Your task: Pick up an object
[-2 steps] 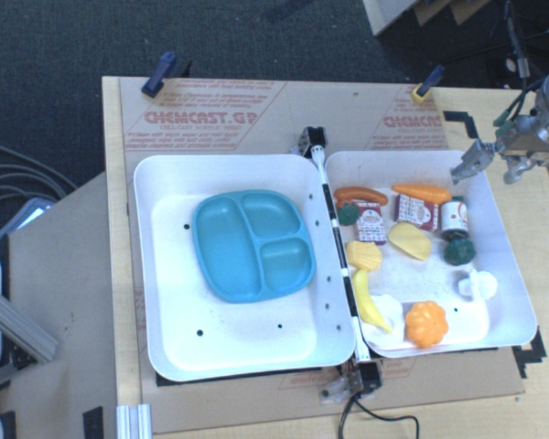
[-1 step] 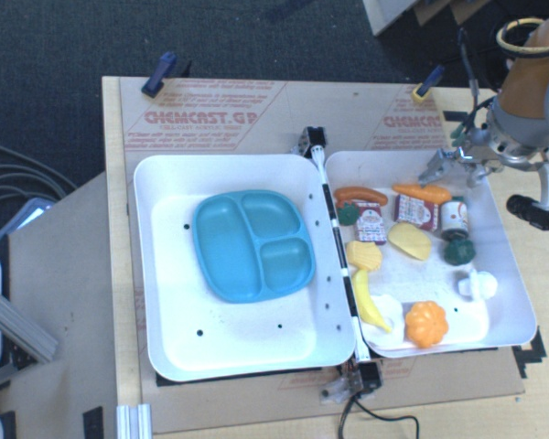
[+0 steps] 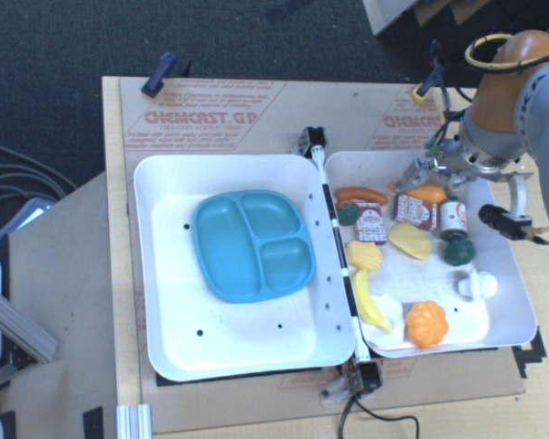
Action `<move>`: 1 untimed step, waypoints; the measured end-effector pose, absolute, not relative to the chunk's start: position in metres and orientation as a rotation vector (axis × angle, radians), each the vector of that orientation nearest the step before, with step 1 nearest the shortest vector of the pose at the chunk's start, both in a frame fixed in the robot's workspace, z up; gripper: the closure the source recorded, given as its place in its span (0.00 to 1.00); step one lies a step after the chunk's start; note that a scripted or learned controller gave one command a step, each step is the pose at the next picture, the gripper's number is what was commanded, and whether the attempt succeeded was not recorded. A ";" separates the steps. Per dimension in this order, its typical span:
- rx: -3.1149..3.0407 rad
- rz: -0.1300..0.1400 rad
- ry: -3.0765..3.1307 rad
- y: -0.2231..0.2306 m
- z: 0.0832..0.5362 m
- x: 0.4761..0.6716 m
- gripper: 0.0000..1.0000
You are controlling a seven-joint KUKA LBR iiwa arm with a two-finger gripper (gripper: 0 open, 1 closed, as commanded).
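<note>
The gripper (image 3: 427, 174) is lowered over the orange carrot (image 3: 427, 193) in the right bin (image 3: 508, 323) (the claw's state cannot be told), so a firm closing is judged needed next.

Bench (image 3: 256, 108), topped by a brown printed sheet. Two shallow white bins lie directly on it, side by side and touching: the left bin (image 3: 165, 318) and the right bin (image 3: 508, 323). A blue clamp (image 3: 158, 74) grips the far left edge.
</note>
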State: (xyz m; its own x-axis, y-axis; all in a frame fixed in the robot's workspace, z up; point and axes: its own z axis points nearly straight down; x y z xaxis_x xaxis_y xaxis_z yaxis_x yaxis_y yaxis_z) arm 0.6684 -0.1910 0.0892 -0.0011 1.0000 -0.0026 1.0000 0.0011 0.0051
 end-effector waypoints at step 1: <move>2.215 -0.002 2.222 -0.191 0.101 0.669 1.00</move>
